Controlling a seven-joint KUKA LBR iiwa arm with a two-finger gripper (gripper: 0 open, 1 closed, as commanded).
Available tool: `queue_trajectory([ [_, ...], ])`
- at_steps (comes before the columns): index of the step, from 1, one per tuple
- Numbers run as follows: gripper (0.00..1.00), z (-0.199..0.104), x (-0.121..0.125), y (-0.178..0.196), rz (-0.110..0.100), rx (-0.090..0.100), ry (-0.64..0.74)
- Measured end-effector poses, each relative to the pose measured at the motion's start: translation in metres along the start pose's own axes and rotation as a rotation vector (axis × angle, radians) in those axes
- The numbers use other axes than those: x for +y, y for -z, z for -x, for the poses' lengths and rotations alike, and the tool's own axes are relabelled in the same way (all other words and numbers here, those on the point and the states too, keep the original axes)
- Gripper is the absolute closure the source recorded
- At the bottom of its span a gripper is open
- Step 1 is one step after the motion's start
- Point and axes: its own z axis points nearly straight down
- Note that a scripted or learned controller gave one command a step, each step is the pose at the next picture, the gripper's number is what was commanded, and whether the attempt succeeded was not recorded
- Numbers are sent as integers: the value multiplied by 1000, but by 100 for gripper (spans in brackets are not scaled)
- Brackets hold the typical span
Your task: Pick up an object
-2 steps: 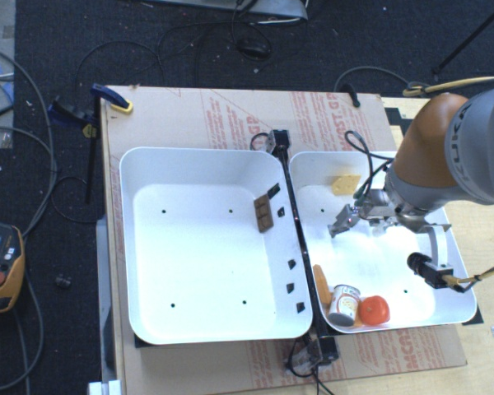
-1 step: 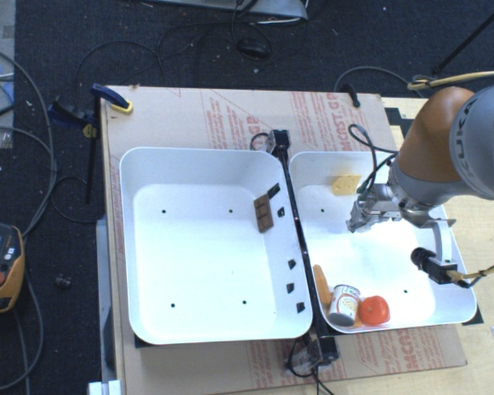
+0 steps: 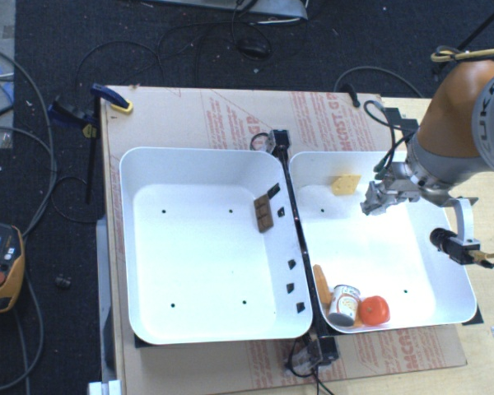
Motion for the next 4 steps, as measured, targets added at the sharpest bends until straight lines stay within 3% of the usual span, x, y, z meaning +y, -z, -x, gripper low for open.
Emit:
queue_trajectory([
  [1, 100, -9, -1, 57, 0, 0, 1],
  [2, 100, -9, -1, 70, -3, 1, 0],
  [4, 100, -103, -25, 83, -4, 2, 4],
])
